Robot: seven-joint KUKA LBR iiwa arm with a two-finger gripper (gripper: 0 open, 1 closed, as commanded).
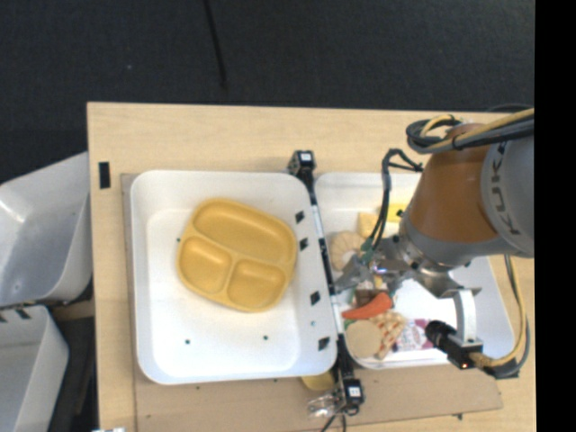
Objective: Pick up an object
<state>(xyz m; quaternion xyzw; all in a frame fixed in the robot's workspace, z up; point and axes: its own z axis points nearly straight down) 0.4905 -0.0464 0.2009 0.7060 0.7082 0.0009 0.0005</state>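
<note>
While the arm (459,201) bends down into the right bin (486,282), the end effector's (364,273) state is unclear.

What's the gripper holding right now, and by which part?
Cannot be told. The gripper is down among the clutter in the right bin, above an orange carrot-like toy, and the wrist hides whether anything sits in it.

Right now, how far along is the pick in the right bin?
Done: the gripper is down in the right bin, among the clutter by the orange carrot-like piece. In hand: nothing I can confirm; the wrist hides any grasp. Left: securing and lifting an object. The yellow divided plate lies in the left bin.
</note>
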